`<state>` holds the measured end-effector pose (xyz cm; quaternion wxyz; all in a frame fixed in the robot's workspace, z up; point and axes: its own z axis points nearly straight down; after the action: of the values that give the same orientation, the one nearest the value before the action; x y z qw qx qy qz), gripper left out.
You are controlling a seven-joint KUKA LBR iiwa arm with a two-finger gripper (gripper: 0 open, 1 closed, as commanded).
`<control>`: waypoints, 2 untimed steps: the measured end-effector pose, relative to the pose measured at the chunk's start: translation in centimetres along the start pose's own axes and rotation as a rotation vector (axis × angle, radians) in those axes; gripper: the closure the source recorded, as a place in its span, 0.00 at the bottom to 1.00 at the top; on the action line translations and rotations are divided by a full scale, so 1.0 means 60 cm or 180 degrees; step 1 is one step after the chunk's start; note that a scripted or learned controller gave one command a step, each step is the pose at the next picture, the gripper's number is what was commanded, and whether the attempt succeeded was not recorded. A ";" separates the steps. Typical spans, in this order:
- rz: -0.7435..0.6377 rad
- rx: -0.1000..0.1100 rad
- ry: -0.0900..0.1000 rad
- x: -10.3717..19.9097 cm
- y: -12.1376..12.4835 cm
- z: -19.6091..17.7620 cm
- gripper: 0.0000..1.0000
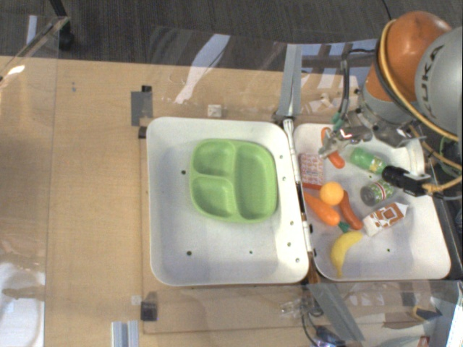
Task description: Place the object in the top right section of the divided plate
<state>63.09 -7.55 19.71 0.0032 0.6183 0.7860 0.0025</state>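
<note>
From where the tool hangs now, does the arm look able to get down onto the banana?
Probably yes: the banana lies uncovered near the right bin's front edge, with the tool at the bin's far end.

Divided plate [235, 179]: light green, rounded-square, three sections, sitting flat in the left bin [217, 201], slightly up of center. One long section runs down its right side, two smaller ones stacked on its left. All sections bare.

Which object is the target can't be told. Candidates all lie in the right bin [376, 215]: orange ball [331, 193] touching a carrot [322, 210], banana [343, 250] near the front, green bottle [367, 160] on its side, small carton [385, 217], can [376, 192], red-print packet [311, 168] by the left wall.
</note>
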 end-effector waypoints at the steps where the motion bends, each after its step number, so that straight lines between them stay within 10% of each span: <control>1: -0.0779 0.0003 0.0003 0.130 0.050 0.018 1.00; 2: -0.1257 0.0002 0.0006 0.244 0.125 0.019 1.00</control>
<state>66.96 8.46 18.60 0.0027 0.4521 0.8920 0.0021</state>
